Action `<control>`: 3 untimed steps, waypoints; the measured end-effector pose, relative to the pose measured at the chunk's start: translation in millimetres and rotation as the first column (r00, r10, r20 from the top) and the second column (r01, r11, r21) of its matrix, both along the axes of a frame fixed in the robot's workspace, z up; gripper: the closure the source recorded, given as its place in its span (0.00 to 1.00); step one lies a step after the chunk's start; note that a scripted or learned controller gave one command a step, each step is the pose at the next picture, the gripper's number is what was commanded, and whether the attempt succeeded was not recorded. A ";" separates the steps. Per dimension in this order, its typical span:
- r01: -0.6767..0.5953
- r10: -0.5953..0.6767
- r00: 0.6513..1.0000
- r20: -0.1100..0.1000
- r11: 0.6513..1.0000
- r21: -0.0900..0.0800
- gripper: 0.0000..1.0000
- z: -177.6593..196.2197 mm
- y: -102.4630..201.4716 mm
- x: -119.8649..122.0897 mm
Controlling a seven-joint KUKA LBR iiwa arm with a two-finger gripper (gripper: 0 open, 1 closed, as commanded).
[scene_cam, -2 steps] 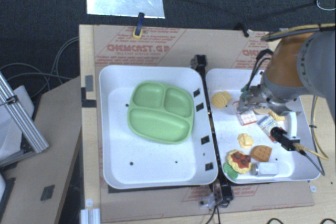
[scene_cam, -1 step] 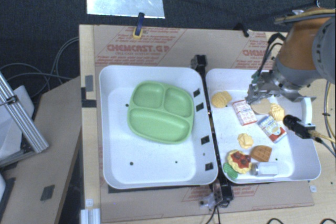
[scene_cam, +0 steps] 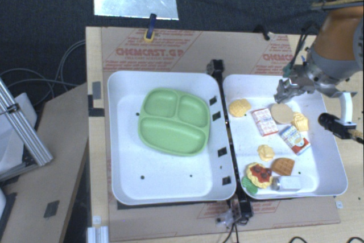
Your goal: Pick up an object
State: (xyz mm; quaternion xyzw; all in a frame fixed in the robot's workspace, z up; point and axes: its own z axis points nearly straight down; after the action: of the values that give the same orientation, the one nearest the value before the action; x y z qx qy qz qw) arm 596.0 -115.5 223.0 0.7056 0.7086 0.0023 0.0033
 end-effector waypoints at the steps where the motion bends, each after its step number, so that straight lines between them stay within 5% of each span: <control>1: -0.004 0.004 1.000 -0.007 1.000 0.003 1.00 -0.7 53.2 -16.1; 3: 0.003 -0.003 1.000 -0.007 1.000 0.001 1.00 -8.4 39.8 -23.3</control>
State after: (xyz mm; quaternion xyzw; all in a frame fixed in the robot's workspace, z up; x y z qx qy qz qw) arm 572.8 -75.7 214.6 0.7067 0.7075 0.0000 0.0005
